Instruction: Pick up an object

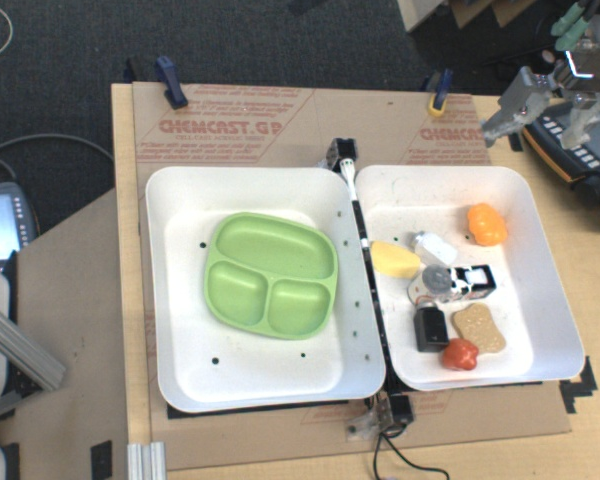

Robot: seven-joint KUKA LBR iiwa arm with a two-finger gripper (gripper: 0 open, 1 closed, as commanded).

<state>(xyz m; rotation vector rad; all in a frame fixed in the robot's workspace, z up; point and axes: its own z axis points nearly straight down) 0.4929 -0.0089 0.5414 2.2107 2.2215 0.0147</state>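
The right bin (545, 268) holds several small objects. An orange fruit-like piece (486, 224) lies near its far right. A yellow piece (394, 259) lies by the divider. Around the middle are a white item (435, 244), a grey round item (437, 279) and a black-and-white item (473, 281). Nearer the front lie a black block (431, 327), a tan bread-shaped piece (479, 328) and a small red piece (460, 355). My gripper (504, 120) hangs high at the upper right, beyond the right bin's far edge and well away from all the objects.
The left bin (175, 348) holds a green divided plate (271, 275). Blue (170, 81) and yellow-blue (440, 93) clamps hold the board at its far edge. Dark equipment (580, 148) stands off the bench at the right.
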